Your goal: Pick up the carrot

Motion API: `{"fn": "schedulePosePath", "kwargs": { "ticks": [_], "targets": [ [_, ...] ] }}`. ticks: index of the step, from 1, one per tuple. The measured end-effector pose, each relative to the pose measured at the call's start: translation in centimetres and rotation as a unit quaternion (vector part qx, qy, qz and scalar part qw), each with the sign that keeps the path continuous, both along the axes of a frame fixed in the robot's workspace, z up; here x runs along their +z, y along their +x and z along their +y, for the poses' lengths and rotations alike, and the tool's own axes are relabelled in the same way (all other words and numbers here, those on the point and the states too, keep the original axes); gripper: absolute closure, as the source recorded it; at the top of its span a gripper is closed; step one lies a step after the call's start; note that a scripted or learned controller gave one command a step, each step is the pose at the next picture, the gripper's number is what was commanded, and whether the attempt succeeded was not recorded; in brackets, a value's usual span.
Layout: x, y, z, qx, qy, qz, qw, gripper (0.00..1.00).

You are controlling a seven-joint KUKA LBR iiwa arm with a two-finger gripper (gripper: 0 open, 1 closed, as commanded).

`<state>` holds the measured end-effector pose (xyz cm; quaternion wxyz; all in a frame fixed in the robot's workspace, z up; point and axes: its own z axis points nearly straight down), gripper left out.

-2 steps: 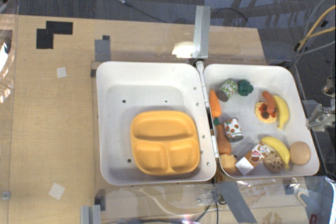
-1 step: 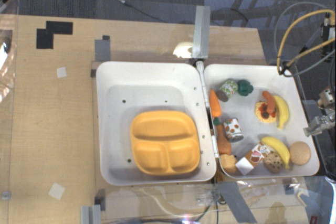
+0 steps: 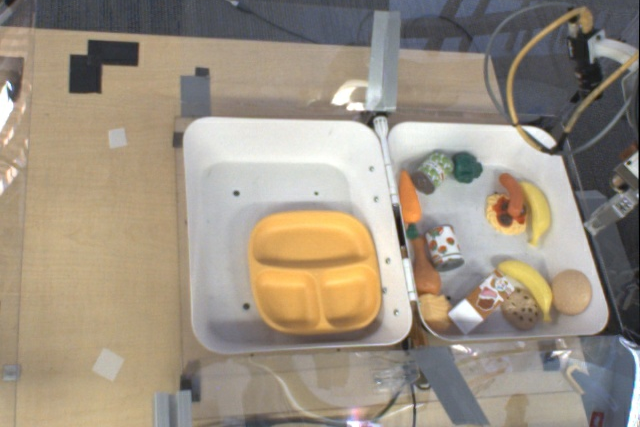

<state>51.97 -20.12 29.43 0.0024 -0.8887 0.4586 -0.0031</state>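
Gripper (image 3: pixel 617 207) is showing as a grey piece at the right edge of the view, just outside the right bin (image 3: pixel 560 150), and I cannot tell whether it is spread or closed. Nothing is showing in its grasp.

Nearest the camera, along the right bin's front wall, a white block (image 3: pixel 465 317), a red-and-white carton (image 3: pixel 487 295), a brown cookie (image 3: pixel 520 311) and a banana (image 3: pixel 530 283) are crowding together, touching. A round tan bun (image 3: pixel 572 291) is sitting just beside them in the front right corner.

In the left bin (image 3: pixel 215 215) a yellow divided tray (image 3: pixel 315 271) is lying flat toward the front right.

Further back, a darker carrot-like piece (image 3: pixel 427 271) is lying against the right bin's left wall, with a small printed can (image 3: pixel 444 247) tipping just beside it.

The carrot (image 3: pixel 409 199), bright orange, is lying lengthwise along that same left wall, in the back half of the right bin, well apart from the gripper. A second banana (image 3: pixel 539 212) is curving on the right side, touching a yellow disc with red pieces (image 3: pixel 507 209).

Toward the back wall, a green-labelled can (image 3: pixel 433 171) is lying on its side, touching a broccoli piece (image 3: pixel 466 166).

Beyond the bins, a grey metal post (image 3: pixel 385 60) is standing at the divider, and yellow cables (image 3: pixel 520 65) are looping at far right.
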Motion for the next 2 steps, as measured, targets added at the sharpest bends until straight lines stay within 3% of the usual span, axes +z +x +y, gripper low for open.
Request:
{"fn": "schedulePosePath", "kwargs": {
  "ticks": [1,2],
  "targets": [
    [-9.9,-3.3,0.5,0.18,0.0006,0.004,0.9837,1.0],
    [-6.7,-1.3,0.7,0.342,-0.003,-0.001,0.9395,1.0]
  ]
}}
